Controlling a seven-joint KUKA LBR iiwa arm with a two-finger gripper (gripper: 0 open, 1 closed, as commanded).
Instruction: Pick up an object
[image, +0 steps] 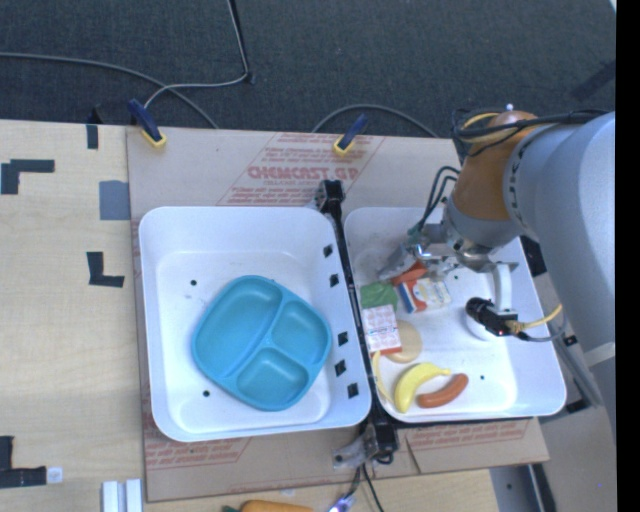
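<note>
My gripper (425, 256) hangs low in the upper middle of the right bin (540, 402), right over a small heap of items. Just beneath it lie a red and blue packet (408, 294) and a pale wrapper (436, 292). A green piece (376, 295) and a red-and-white packet (381, 326) lie to its left by the bin wall. Nearer the front are a beige round piece (404, 346), a yellow banana (418, 383) and a red sausage (442, 391). I see nothing clearly lifted by the gripper.
The left bin (160, 232) holds a blue divided plate (262, 342). The grey arm with its orange band (485, 185) covers the right bin's far right corner. A yellow cable (540, 322) loops over that bin's right side. An orange object (265, 506) lies on the bench in front.
</note>
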